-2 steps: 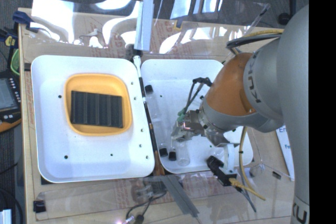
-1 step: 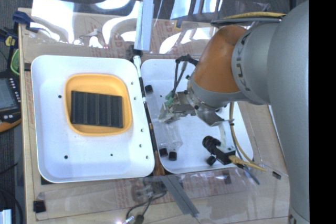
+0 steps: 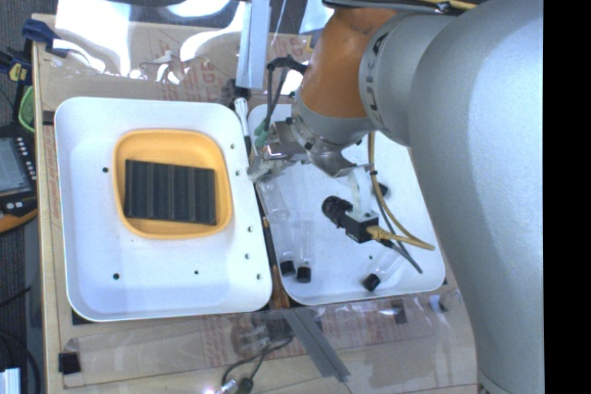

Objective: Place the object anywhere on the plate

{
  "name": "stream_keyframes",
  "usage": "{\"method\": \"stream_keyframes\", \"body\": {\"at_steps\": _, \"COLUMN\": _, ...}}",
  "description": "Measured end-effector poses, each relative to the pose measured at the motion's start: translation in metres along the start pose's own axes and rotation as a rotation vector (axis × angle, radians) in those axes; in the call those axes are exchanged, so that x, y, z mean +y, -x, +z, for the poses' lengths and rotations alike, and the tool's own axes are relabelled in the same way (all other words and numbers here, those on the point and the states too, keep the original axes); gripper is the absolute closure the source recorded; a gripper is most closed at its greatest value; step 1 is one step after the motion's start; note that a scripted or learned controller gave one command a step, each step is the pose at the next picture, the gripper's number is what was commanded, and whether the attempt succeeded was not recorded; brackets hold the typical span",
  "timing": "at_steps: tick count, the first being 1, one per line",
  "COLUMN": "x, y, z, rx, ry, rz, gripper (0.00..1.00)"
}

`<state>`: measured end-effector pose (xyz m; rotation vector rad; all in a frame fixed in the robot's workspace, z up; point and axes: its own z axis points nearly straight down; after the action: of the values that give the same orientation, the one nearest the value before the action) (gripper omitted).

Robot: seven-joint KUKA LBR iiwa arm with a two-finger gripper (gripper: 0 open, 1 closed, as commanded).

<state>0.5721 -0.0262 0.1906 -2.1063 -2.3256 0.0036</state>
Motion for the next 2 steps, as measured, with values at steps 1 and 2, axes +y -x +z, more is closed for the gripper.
{"method": "stream_keyframes", "body": {"at_steps": 1, "x": 0.0, "y": 0.0, "z": 0.0, "rx": 0.0, "ry": 0.0, "rz": 0.0, "gripper": 0.0}}
{"method": "stream_keyframes", "body": {"at_steps": 2, "x": 0.019, "y": 0.053, "z": -0.001, "rx": -0.001, "ry": 0.003, "rz": -0.132, "gripper": 0.0}}
